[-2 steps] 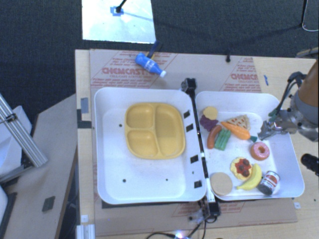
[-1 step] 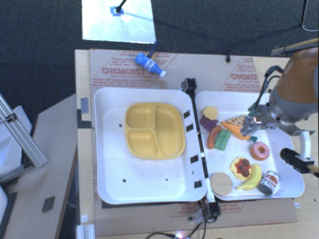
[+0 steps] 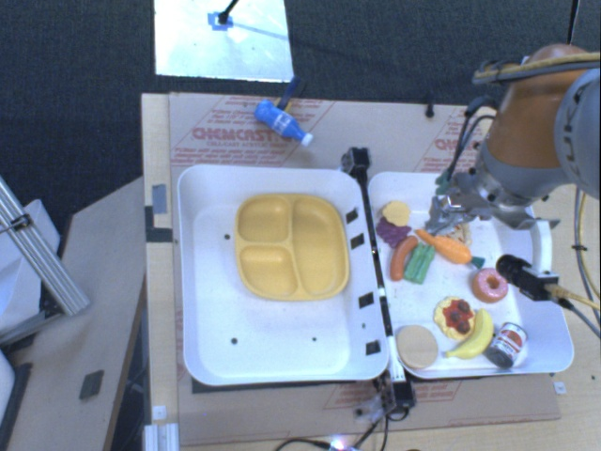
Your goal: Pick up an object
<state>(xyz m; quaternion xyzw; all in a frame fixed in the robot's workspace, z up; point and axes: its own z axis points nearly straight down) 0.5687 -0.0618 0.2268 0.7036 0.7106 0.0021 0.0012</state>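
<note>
While our grey arm hung over the right bin, its gripper sat just above the toy carrot, and we could not tell from that slanted view how the gripper was set. We judged the carrot light, stiff and smooth, a plastic taper lying touching the green vegetable, best taken across its thicker middle, since the narrow end looked likely to slip.
</note>
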